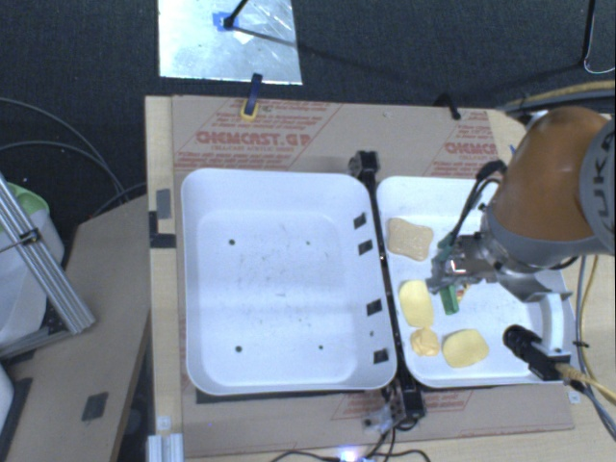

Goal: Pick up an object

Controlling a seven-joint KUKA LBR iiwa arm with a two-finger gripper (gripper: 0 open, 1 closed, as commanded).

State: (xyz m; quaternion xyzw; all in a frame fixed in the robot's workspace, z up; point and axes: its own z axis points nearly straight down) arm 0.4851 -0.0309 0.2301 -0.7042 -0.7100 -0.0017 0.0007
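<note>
**Gripper low over the right bin, among the yellow pieces**

Start at your left: a tan side table carries slanted aluminium rails and something pale green behind them. Above the bench, on the dark carpet, lies a shiny metal sheet with a small blue piece on it.

The bench top is a brown board printed in red. You can read "CHEMCAST" followed by what looks like "GP" on its near-left part, and the same printing repeats, partly cut off, toward the right. A yellow and dark clip sits on the board's far edge.

The left bin is white and shallow, with faint scuffs and a few small dark dots on its floor. A black divider strip with clips runs between it and the right bin.

In the right bin you have four pale pieces. A tan, bread-like slab lies toward the far left corner. Below it is a yellow oval piece, then a small yellow lump, then a broader yellow piece near the front wall.

The gripper hangs just right of the yellow oval piece, with a green part showing at its tip. You cannot tell from here whether the fingers are apart or together, nor whether anything is between them. The orange band bulks above it at the right.
</note>
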